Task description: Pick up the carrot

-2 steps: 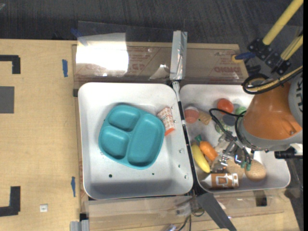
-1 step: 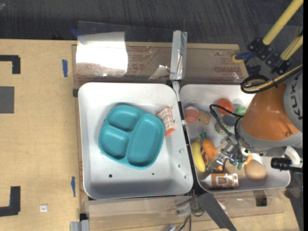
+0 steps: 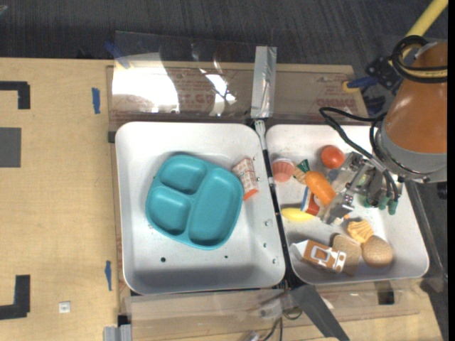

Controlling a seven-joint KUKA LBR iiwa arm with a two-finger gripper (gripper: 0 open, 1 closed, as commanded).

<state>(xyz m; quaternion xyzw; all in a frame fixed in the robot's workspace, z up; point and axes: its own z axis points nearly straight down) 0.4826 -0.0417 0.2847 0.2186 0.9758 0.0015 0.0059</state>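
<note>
The carrot (image 3: 319, 186) is orange with a green top and lies slanted in the middle of the right bin (image 3: 412, 261), its green end pointing up and left. My gripper (image 3: 337, 203) hangs low over the right bin, just right of and below the carrot's thick end, close to it or touching it. The view does not show the carrot held. The grey arm with its orange band (image 3: 419, 116) comes in from the upper right.
Around the carrot lie a red tomato (image 3: 331, 155), a pink cup-like piece (image 3: 284, 169), a yellow fruit (image 3: 298, 215), a ridged yellow pastry (image 3: 359, 229), a brown bread roll (image 3: 377, 251) and a brown carton (image 3: 329, 256). The left bin (image 3: 142, 261) holds a teal divided plate (image 3: 193, 199) and a small packet (image 3: 246, 177).
</note>
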